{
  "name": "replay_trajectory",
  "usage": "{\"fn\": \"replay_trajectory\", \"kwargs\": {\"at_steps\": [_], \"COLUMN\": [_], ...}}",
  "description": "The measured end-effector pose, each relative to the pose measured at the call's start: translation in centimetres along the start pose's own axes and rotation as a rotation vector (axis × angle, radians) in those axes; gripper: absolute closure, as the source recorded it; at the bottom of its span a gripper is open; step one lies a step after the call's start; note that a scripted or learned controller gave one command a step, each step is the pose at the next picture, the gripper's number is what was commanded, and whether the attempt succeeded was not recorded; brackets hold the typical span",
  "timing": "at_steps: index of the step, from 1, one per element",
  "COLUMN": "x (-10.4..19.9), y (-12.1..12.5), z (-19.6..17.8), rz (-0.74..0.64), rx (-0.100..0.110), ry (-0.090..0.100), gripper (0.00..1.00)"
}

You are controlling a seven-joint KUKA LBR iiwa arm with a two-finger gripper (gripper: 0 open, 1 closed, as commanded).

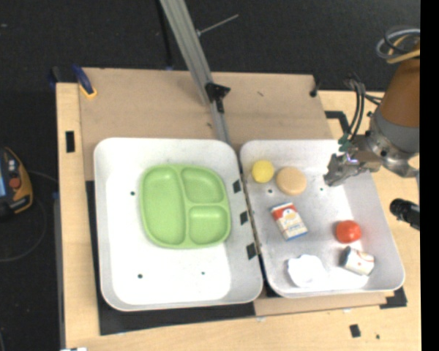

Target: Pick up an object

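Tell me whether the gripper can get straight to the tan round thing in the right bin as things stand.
Probably yes. The gripper hovers just to the right of the tan round thing, with bare bin floor between them. The yellow ball sits on its far side, out of the way.

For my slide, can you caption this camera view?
End effector hovers over the right bin of toy food; green tray sits left.

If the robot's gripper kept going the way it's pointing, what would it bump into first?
Probably the tan round object. The gripper points left and downward toward it, though depth is unclear; it might touch the right bin floor first.
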State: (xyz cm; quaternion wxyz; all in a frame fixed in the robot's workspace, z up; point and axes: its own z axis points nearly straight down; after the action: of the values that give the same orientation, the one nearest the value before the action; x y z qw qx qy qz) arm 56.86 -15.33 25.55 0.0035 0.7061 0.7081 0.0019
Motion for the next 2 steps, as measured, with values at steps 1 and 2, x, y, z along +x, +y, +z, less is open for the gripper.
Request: {"fn": "replay_trajectory", "kwargs": {"at_steps": [1, 2], "x": [-0.1, 5.2], "y": [0.1, 1.0], "z": [-3.1, -1.4], "rz": [0.0, -0.004], "rx": [0.002, 0.006], "ry": [0.001, 0.002], "gripper": [1.0, 1.0]}}
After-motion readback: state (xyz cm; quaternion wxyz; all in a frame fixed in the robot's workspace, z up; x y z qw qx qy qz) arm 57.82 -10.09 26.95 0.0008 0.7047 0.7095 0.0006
